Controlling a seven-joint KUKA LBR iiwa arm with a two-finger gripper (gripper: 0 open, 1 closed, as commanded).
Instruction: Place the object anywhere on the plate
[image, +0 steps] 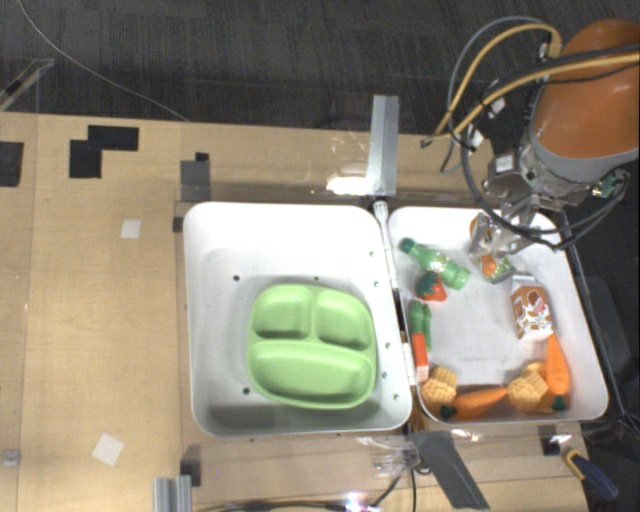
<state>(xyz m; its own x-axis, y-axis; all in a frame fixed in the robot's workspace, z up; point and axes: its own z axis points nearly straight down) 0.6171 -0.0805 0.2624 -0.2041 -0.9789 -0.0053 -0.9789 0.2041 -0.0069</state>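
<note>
The plate (310, 345), green with three sections, lies flat in the left bin (215, 250), toward that bin's near side. Nothing lies on the plate.

Right of the plate, past the wall between the bins, the right bin (470, 335) holds everything else. Nearest, right of the plate's front edge, a carrot (478, 400) lies along the bin's near wall between two yellow pieces (437, 383). A second carrot (557, 368) stands on end farther right of the plate, by the outer wall. A green-and-red stick (420, 338) lies just right of the plate, against the dividing wall. A carton (531, 311) lies far right of the plate, level with its back edge.

Beyond the plate and to its right sit a red piece (432, 288) and a green bottle (437, 262), touching or nearly so. Farther right of the plate, at the bin's back, the gripper (495, 245) hangs low over a small orange piece (496, 267), which is well apart from the plate. Whether the claw is spread, pressed together or pinching that piece cannot be told. The arm (585, 90) rises behind it, farthest from the plate.
</note>
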